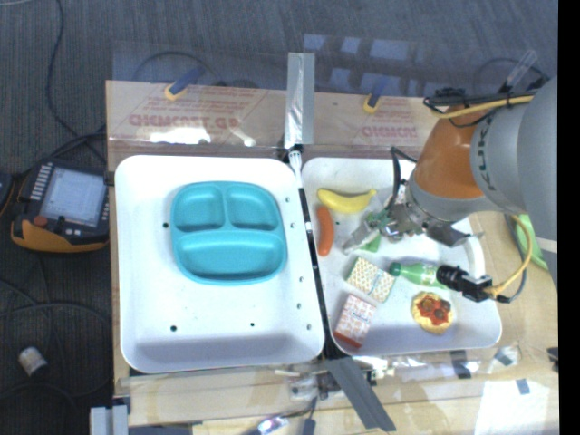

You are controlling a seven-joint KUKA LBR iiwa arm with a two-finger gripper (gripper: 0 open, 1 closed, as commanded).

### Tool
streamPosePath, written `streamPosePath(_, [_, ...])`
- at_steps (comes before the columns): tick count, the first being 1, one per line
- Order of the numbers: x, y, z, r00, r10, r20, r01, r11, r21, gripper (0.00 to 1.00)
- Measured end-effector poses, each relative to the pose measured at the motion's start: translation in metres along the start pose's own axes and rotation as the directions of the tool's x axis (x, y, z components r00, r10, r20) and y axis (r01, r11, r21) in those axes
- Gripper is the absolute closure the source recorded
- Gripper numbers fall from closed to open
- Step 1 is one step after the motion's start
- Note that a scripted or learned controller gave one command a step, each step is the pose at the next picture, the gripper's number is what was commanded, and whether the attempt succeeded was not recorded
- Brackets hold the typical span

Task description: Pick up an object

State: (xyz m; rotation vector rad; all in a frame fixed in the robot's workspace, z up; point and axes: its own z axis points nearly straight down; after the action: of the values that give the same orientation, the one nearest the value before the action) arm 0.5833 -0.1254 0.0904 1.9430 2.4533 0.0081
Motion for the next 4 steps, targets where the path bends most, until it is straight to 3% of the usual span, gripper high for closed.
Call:
streamPosePath(1, [0.000,0.000,0.000,1.000,0.000,0.000,0.000,1.000,0.000,0.00])
streamPosePath(2, [-0.013,-0.024,-0.031,0.989,0.150,-0.005,-0.149,0.989,0.014,0.00])
streamPosePath(3, [0.008,0.018,0.001,0.999,0.039,0.001,-0.039,0.999,0.006,0.00])
streamPosePath(4, [0.008,0.020,-0.009,0.999,0.040,-0.001,-0.040,0.999,0.002,1.00])
